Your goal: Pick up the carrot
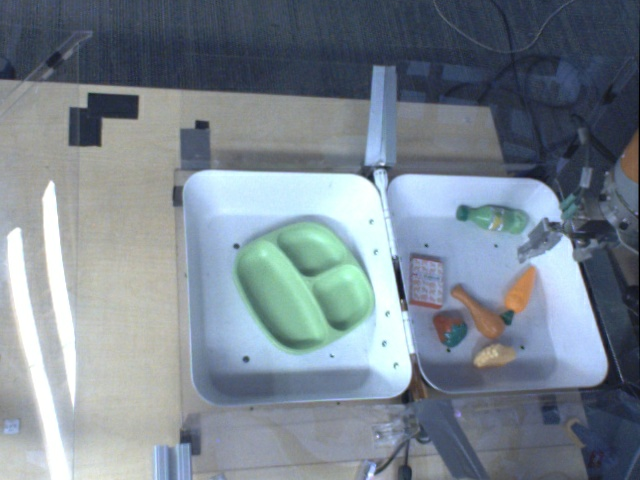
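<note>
The carrot (520, 290) is a short orange piece with a green tip at its lower end. It lies tilted in the right white bin (560, 373), close to the right wall. My gripper (558, 242) hangs just above and slightly right of it, near the bin's right rim. Its fingers are open with nothing between them, and the left fingertip (533, 247) is a little short of the carrot's upper end.
Left of the carrot lie an orange gourd-shaped toy (477, 313), a red and green item (450, 330), a yellowish piece (495, 355), a small red box (427, 280) and a green bottle (492, 218). The left bin (215, 368) holds a green divided plate (303, 285).
</note>
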### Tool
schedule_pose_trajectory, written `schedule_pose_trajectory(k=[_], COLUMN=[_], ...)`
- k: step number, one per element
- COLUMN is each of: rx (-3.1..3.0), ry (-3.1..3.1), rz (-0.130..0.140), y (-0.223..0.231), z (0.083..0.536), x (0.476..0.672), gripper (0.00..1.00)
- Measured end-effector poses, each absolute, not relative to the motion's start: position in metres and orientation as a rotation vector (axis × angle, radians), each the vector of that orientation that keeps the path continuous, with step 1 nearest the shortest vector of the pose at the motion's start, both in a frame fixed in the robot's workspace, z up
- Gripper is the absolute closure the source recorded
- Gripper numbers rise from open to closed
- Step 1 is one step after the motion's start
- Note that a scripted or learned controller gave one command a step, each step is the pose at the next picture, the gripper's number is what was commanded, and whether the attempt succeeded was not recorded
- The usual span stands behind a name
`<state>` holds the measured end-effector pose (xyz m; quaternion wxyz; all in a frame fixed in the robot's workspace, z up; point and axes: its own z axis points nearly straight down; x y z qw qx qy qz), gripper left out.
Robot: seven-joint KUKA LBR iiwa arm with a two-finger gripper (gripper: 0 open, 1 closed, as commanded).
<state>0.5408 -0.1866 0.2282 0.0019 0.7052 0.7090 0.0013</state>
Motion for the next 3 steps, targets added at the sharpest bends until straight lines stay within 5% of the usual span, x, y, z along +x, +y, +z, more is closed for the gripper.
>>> schedule_pose_trajectory(k=[1,2,3], rx=[2.121,2.117,1.856], ry=[2.310,2.308,2.525], rz=[0.004,0.009,0.006], y=[-0.206,-0.206,-0.144], z=[0.096,0.108,0.211], x=[0.528,0.530,0.518], gripper=[0.00,1.00,1.00])
